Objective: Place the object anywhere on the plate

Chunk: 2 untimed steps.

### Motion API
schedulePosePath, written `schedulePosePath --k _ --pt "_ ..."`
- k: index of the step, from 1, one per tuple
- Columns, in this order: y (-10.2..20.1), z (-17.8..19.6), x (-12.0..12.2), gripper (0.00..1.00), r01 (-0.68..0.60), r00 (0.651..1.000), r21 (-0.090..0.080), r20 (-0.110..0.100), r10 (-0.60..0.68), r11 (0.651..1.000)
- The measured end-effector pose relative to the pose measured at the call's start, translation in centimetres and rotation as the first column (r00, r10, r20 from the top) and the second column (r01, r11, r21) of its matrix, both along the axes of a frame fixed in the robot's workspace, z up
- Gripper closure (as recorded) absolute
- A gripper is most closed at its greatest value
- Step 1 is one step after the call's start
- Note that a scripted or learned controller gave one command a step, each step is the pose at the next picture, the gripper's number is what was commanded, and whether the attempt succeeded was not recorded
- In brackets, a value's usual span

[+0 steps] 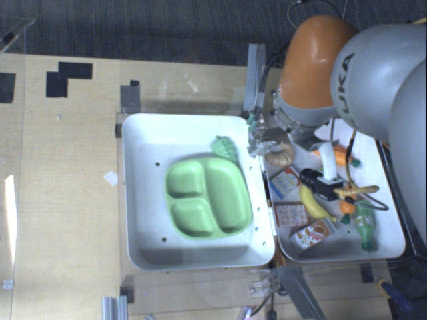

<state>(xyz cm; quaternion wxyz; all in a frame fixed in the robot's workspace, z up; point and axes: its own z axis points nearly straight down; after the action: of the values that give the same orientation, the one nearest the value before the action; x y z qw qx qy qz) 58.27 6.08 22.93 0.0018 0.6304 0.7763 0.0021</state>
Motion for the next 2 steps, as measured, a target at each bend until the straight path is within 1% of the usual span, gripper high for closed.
schedulePosePath --k 1,2 --pt "-2.4 -4.5 -5.7 1.0 -0.012 1.0 0.0 -0.002 0.012 1.0" --pt "9.3 -4.6 -0.6 1.0 0.389 0.921 0.001 -0.004 -0.389 0.921"
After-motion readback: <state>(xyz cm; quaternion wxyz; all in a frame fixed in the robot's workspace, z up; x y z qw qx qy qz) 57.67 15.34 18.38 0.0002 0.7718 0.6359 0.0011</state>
